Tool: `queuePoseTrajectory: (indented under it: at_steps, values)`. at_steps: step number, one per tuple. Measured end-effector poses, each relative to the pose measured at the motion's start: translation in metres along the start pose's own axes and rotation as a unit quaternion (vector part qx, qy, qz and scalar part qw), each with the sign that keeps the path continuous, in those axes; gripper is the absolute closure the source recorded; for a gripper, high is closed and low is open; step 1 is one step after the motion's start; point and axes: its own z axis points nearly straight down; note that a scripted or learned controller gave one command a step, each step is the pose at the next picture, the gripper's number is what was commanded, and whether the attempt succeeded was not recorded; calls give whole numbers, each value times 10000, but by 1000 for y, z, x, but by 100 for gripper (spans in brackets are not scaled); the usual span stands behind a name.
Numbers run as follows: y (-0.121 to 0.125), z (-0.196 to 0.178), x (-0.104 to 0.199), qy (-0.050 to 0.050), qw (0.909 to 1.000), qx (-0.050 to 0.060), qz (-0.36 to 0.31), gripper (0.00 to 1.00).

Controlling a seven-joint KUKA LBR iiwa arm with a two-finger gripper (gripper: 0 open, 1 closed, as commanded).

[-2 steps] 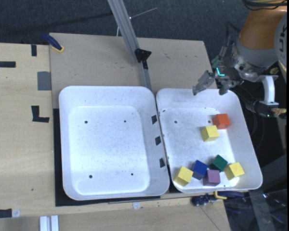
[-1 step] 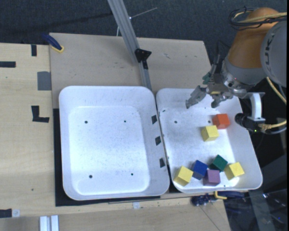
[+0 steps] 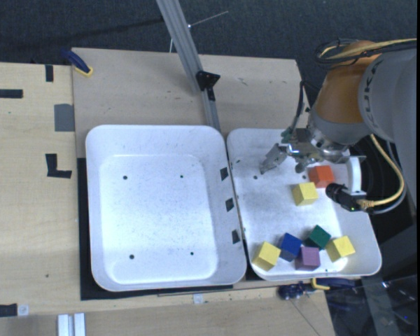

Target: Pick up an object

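Two white bins are sitting side by side on the surface (image 3: 35, 187): the left bin (image 3: 157, 205) and the right bin (image 3: 266, 201). The pincer (image 3: 283, 158) is hovering spread, pinching nothing, over the right bin, where seven blocks are lying: three yellow (image 3: 305, 193), and one each orange (image 3: 321, 175), blue (image 3: 290, 245), green (image 3: 320, 236), purple (image 3: 309, 257).

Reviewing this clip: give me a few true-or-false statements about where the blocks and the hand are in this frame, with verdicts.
1. All the blocks lie in the right bin. True.
2. The orange block sits in the left bin. False: it lies in the right bin, by the hand.
3. The blue block lies between a yellow block and the purple block. True.
4. The hand grips the green block. False: that block rests on the bin floor, well apart from the hand.
5. Three yellow blocks are in view. True.
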Motion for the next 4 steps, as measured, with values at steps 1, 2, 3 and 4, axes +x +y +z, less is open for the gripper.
queuePoseTrajectory:
  at_steps: [1, 2, 3, 4]
  values:
    - [-4, 62, 9, 2, 10000, -1, -3, 0]
    - [-2, 48, 9, 5, 10000, -30, -8, 100]
    - [3, 1, 16, 0, 10000, -61, -7, 100]
    - [-5, -46, 16, -2, 10000, -62, -2, 100]
